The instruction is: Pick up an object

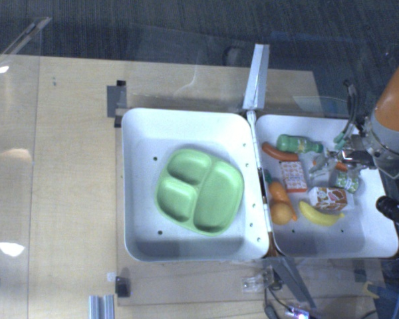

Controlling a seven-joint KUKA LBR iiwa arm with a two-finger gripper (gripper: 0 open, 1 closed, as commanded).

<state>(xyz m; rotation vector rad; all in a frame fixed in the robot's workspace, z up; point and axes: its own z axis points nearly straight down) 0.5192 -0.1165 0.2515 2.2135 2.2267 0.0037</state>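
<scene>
Grey and orange, the arm hung over the right bin (386, 244), its gripper (342, 157) near the far right corner above the toy food; jaw state: I cannot tell. A yellow banana (319, 214) lay near the front edge. The approach step seemed in hand; next it needed a descent onto one item.

The gripper (342, 157) is too small and cluttered to read, and it hides part of a small red-and-green item (346, 178) just beneath it. Behind the gripper, the arm (396, 111) is cut off by the picture's right edge. The printing on the packet (328, 199) just below the gripper is too small to read.
</scene>
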